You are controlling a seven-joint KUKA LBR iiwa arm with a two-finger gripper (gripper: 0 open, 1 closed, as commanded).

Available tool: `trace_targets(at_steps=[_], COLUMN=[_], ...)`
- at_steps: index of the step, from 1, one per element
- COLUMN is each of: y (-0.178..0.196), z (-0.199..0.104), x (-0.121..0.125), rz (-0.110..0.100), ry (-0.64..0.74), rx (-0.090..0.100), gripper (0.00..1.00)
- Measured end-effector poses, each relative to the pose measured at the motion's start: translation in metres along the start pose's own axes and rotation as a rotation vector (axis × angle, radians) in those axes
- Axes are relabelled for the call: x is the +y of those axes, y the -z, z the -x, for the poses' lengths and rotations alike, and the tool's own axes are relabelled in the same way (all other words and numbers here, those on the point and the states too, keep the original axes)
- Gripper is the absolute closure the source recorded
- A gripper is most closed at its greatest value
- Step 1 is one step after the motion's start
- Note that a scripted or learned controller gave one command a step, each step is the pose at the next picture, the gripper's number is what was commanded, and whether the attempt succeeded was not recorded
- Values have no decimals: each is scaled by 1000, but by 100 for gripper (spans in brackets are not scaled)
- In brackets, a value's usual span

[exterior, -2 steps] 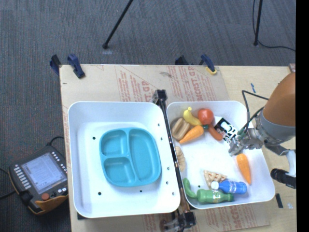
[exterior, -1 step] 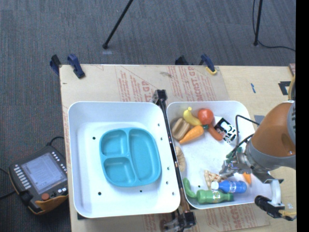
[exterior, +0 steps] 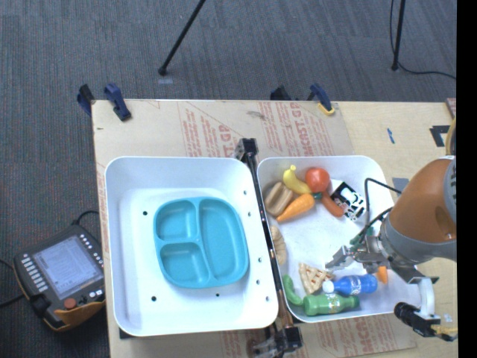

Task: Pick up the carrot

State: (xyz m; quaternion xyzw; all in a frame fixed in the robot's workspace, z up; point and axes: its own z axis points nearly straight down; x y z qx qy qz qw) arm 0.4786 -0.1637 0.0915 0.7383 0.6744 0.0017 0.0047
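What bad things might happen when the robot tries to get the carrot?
1. The carrot lies packed against the bread roll, banana and tomato, so the robot might nudge or grab a neighbour instead.
2. The gripper sits low in the right bin, near the blue bottle and pizza slice, far from the carrot; moving across could knock those toys.

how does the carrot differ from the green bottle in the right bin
The carrot is orange and tapered; the green bottle is green with a white cap. The carrot lies aslant near the bin's far side among the banana and tomato; the bottle lies along the near wall. Both lie on their sides.
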Motion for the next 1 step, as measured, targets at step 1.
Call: trace_targets(at_steps=[1], y=[65], z=[-31], x=[51], rz=[-9], ry=[106], rx=[5], gripper=[0])
